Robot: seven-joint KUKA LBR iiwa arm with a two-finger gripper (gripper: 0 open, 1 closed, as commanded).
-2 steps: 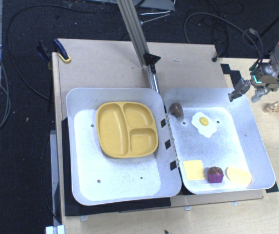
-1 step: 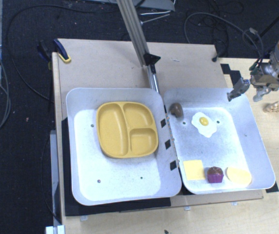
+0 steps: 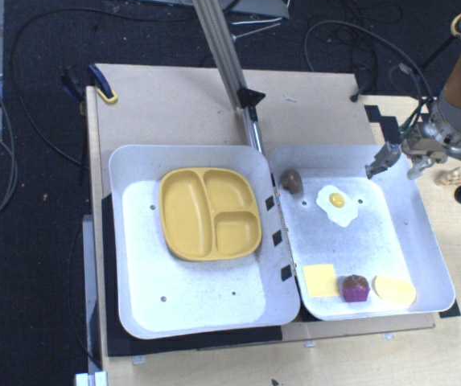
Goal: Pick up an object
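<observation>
The right bin (image 3: pixel 423 223) holds several toy foods. A fried egg (image 3: pixel 337 204) lies near its middle and a brown lump (image 3: pixel 292 182) sits at its back left corner. Along the front lie a yellow square slice (image 3: pixel 320 280), a purple piece (image 3: pixel 356 288) and a pale yellow round piece (image 3: pixel 395 291). My gripper (image 3: pixel 398 166) hangs over the bin's back right edge, up and to the right of the egg. It is open, with nothing between its fingers.
The left bin (image 3: pixel 133 240) bears a yellow divided plate (image 3: pixel 211 213). A metal pole (image 3: pixel 222 43) slants down to the gap between the bins. Black clips (image 3: pixel 279 236) line the seam. Cables trail over the dark floor behind the bench.
</observation>
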